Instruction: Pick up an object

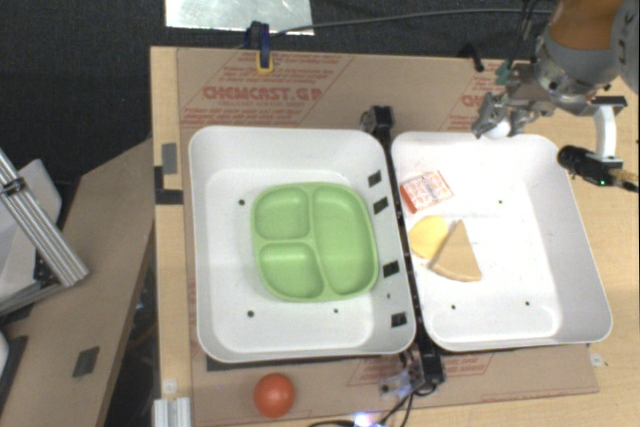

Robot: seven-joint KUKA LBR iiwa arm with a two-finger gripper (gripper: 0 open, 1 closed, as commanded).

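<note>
The arm (590,5) is a thick rounded tube with an orange band, which turns to pale grey just above the pincer (497,123). A thin dark cable loops around the orange part, well above the pincer. The pincer itself is small, made of silvery grey metal with dark fittings, and beside it, off to the right, a white bracket (603,133) juts from the wrist and ends in a small black block (583,161).

Two white bins (215,215); one green tray (313,241); one packet (425,188); two yellow pieces (445,248); one red ball (274,394).
</note>
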